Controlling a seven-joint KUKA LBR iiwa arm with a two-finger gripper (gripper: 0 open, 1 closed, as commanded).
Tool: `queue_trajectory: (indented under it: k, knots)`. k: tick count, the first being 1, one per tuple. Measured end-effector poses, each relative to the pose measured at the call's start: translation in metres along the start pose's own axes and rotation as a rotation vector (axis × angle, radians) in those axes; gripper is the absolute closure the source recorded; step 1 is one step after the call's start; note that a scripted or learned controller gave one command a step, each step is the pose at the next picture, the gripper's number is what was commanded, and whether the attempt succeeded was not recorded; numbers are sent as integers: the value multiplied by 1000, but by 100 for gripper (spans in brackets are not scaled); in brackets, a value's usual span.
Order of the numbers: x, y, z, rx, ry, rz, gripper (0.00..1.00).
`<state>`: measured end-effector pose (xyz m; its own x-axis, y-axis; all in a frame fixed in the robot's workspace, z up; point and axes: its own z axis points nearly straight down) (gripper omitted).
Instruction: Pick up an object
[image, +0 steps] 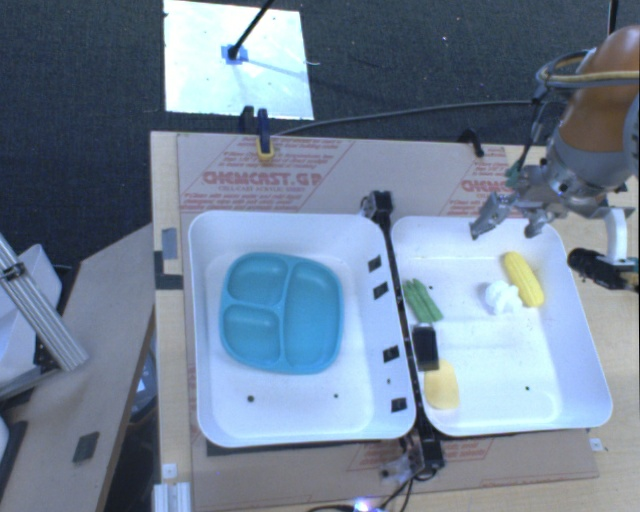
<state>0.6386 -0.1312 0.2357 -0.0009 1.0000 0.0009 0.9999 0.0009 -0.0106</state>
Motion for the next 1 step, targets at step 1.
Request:
queue_trajectory:
  k: [1]
  knots:
    - [0, 2, -8, -12, -2, -2, 0]
